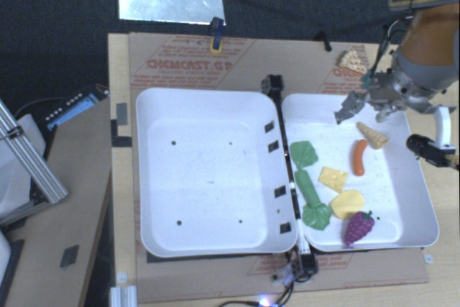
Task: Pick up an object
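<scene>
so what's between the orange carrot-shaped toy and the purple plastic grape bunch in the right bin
In the camera view, two yellow pieces lie between the orange carrot-shaped toy and the purple plastic grape bunch: a pale yellow cheese wedge and a brighter yellow chunk.

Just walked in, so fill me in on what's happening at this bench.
A robot arm reaches in from the right, its hand hovering over the top of the right bin with nothing in it. Toy food lies in that bin: a cone, a carrot, cheese, green pieces and purple grapes. Nothing is picked up yet.
</scene>
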`<state>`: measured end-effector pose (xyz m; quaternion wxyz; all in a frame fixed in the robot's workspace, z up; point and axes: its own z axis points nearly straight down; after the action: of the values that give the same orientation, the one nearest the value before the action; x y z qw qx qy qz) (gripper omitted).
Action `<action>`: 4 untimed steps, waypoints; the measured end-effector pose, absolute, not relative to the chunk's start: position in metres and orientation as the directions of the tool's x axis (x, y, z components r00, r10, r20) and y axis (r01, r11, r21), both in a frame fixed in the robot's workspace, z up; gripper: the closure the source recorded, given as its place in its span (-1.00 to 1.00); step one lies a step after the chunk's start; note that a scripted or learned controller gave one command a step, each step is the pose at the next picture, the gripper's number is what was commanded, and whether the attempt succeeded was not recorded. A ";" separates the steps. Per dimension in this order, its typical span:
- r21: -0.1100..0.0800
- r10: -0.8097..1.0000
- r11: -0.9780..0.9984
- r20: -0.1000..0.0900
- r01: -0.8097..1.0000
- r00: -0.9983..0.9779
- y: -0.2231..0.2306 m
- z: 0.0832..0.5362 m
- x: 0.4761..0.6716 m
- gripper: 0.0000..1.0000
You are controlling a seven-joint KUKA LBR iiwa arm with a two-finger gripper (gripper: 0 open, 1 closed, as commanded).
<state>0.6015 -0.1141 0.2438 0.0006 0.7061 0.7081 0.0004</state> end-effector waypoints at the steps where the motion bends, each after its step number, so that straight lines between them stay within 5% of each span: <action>1: 0.005 1.000 0.004 -0.001 1.000 -0.004 -0.139 0.102 0.556 -1.00; 2: -0.005 1.000 0.000 0.002 1.000 0.000 -0.130 0.083 0.502 -1.00; 3: 0.004 1.000 0.002 0.000 1.000 -0.002 -0.131 0.095 0.506 1.00; 4: 0.022 1.000 0.018 0.003 1.000 -0.018 -0.020 0.235 0.584 1.00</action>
<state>0.5837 -0.0197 0.2348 0.0066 0.7006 0.7135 0.0090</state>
